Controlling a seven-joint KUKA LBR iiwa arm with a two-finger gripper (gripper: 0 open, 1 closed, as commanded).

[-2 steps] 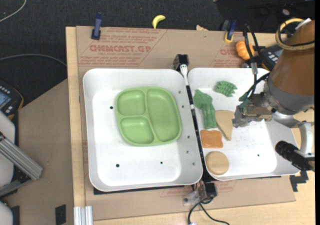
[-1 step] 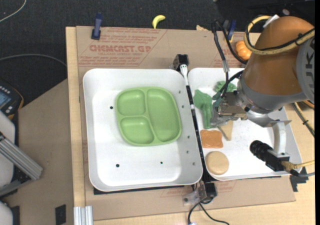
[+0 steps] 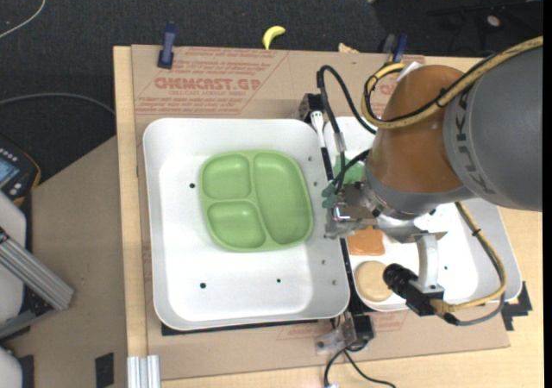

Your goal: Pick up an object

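A green divided plate (image 3: pixel 256 199) lies in the left white bin (image 3: pixel 172 274). In the right white bin (image 3: pixel 479 265) I see an orange piece (image 3: pixel 367 243) and a tan round piece (image 3: pixel 373 279) near the bin's left wall. The grey arm with its orange band (image 3: pixel 423 132) hangs over the right bin and covers most of it. The gripper (image 3: pixel 345 205) points down at the bin's left side, just above the orange piece. A green bit (image 3: pixel 352 172) shows beside the wrist.
A yellow banana-shaped toy (image 3: pixel 273 34) lies on the floor beyond the bench. Blue clamps (image 3: pixel 166 46) hold the cardboard sheet at the back. Black cables (image 3: pixel 332 89) loop around the wrist. A black block (image 3: pixel 414 290) on the arm sits over the right bin.
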